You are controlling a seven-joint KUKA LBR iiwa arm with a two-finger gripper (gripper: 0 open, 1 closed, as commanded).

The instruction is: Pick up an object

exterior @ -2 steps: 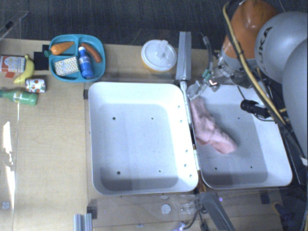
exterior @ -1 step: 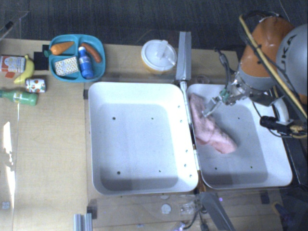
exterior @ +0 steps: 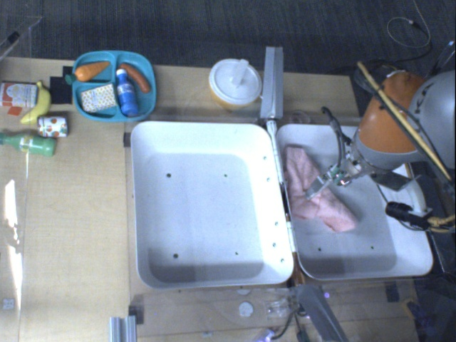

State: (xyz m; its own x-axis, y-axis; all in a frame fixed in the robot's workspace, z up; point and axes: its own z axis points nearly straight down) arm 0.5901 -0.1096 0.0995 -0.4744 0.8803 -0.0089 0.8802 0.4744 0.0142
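The cloth (exterior: 317, 194) in the right bin (exterior: 370, 258) is soft and light. Pinch a raised fold. Hand (exterior: 318, 184) touches it; finger state cannot be determined.

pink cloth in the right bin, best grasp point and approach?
Pinch a raised fold near the middle of the pink cloth, coming straight down from above. It lies crumpled and flat on the floor of the right bin, so no edge is open to a sideways approach, while its wrinkles give ridges to pinch. The tool is already low over its middle. Likely workable, not certain.
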